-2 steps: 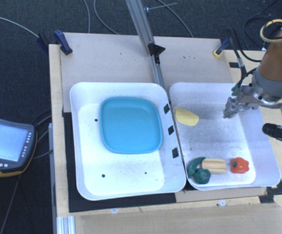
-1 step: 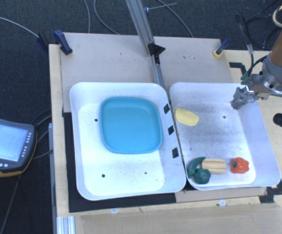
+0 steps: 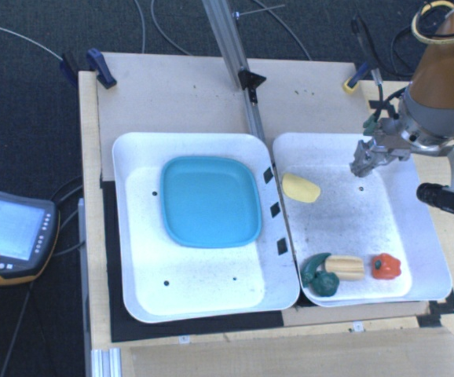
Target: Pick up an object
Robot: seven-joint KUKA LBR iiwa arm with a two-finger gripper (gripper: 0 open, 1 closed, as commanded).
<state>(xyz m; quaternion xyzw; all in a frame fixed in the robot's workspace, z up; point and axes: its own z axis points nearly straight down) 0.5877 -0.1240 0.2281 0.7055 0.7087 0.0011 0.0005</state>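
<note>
My pincer is hovering over the right bin, grip unclear; the yellow piece is lying at its nine o'clock.

- the grey arm reached in from the right edge, its orange band showing at the top.
- its wrist angled down and leftward.
- the gripper hung low at the arm's left end, pointing downward.

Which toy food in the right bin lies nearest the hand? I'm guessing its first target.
The yellow piece, alone by the bin's left wall. The green, tan and red ones sit along the near edge.
</note>
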